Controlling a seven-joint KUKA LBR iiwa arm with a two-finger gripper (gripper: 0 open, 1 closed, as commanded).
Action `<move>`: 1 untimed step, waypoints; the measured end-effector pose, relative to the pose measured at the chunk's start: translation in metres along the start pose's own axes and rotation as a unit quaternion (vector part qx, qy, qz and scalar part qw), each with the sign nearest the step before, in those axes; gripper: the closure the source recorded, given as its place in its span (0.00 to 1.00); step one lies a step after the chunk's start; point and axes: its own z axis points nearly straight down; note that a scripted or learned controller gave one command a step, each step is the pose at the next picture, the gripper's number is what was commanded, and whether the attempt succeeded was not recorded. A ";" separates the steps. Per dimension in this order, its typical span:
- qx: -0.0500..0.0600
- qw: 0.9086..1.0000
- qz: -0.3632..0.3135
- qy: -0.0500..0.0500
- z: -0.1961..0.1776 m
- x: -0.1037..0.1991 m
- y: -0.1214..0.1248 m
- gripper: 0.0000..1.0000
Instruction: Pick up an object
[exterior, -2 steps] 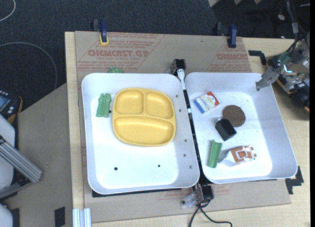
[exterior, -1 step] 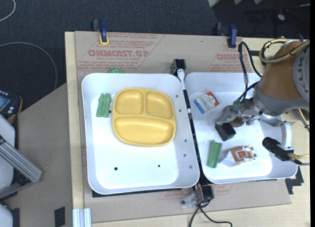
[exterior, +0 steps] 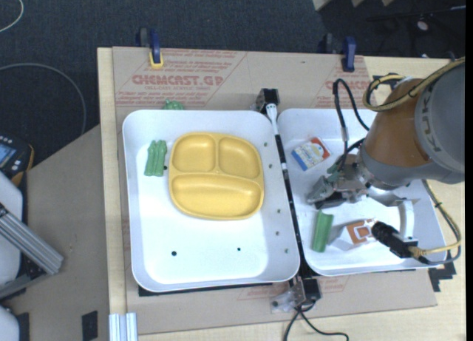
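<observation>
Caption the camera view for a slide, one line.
KUKA arm's gripper low in the right bin above a green block; yellow divided plate in the left bin.

The light is bright and even, and it seems to come from above. The two white bins look very bright, and the left bin point(exterior: 214, 258) is a bit washed out on its bare floor. The yellow tray point(exterior: 216, 175) has soft shine on its curved edges. Shadows are short and soft, like the dark patch under the arm point(exterior: 414, 140). The dark floor point(exterior: 66, 14) looks dim. Small things look a little fuzzy.
</observation>
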 end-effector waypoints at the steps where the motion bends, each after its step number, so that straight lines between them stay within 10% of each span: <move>1: 0.000 1.000 0.002 -0.001 -0.010 -0.002 0.000 1.00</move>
